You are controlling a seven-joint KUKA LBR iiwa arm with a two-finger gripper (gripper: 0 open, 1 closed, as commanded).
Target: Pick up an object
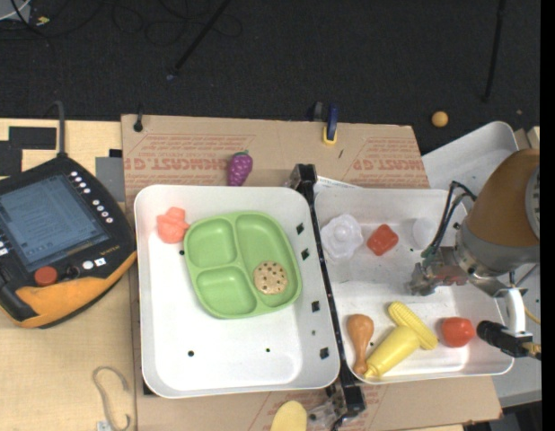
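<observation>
Gripper (425, 281) low inside the right bin (399, 206), near its middle, tip close to the bin floor; fingers too dark and small to read, can't tell if open or shut, nothing visibly between them. Using the gripper as landmark: red block (382, 240) up-left of it, apart; clear crumpled plastic piece (340, 236) further left past the block; yellow corn (410, 323) just below it; yellow cone-shaped toy (389, 352) below the corn, touching it; brown drumstick (359, 332) below-left; red tomato (456, 331) below-right. Left bin (170, 348) well left of the gripper, holds green divided plate (210, 241) with a cookie (270, 277) in its lower right compartment; pink toy (171, 225) just beside the plate's upper left.
</observation>
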